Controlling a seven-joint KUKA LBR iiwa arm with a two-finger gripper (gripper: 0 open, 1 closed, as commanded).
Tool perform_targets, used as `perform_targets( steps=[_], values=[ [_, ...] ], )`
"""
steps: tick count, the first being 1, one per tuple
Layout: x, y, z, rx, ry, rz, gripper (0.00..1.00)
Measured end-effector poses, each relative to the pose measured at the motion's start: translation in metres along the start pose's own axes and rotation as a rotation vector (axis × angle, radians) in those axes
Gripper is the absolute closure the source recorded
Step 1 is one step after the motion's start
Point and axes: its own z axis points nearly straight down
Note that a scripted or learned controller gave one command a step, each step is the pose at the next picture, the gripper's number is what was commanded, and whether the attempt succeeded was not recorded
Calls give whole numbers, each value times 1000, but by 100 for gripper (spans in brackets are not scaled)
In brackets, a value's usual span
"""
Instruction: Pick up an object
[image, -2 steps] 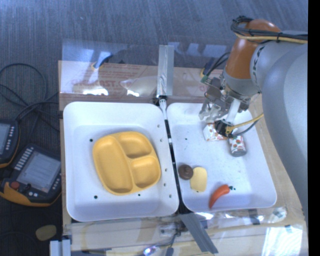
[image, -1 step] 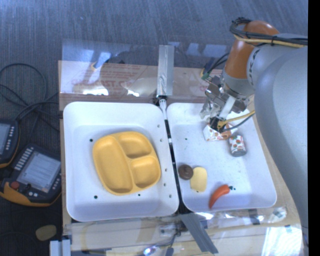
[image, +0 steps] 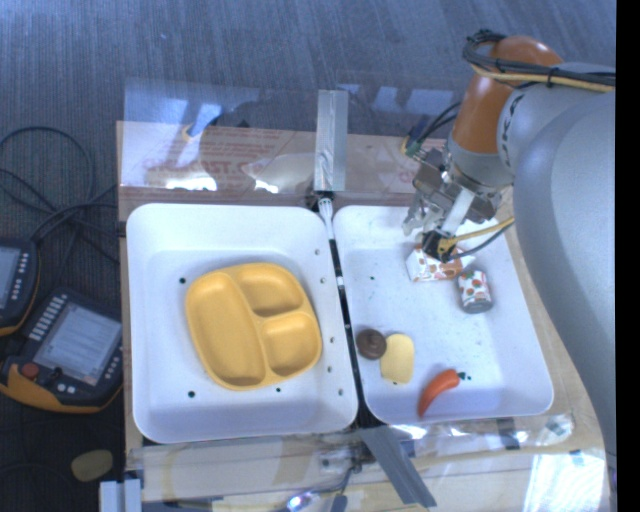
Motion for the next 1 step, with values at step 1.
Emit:
perform_targets(
  steps=[1],
  values=[
    [0,0,-8,2,-4,-1,100]
  ],
)
